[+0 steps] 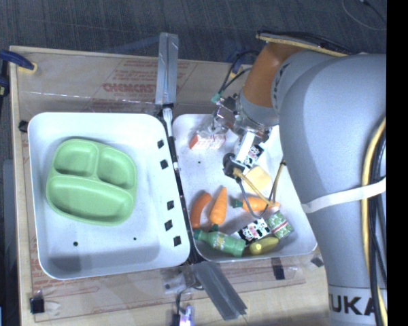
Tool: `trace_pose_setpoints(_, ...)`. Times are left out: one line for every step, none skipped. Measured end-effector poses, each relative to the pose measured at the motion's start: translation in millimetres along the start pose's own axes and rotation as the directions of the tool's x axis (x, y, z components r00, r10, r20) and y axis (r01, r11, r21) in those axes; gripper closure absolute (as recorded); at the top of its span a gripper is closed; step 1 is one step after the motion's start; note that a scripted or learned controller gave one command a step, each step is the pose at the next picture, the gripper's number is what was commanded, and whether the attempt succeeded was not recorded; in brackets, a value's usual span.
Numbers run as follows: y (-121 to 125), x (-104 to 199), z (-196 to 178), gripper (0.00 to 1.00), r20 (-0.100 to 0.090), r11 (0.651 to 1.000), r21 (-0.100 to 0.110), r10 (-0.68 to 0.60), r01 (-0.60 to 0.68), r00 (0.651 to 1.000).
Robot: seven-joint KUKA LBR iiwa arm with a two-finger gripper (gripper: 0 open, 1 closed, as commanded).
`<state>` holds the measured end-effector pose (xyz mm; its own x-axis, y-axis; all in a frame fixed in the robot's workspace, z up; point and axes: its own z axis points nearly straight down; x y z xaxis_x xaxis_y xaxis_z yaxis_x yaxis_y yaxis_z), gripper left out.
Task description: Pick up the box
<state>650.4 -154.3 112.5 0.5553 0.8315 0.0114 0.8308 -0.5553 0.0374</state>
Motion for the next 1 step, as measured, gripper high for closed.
trace_pose_setpoints(24.9, -8.5, 1.7, 0.0, -0.002, 0.993, 0.035, 0.111, -0.111, 0.994)
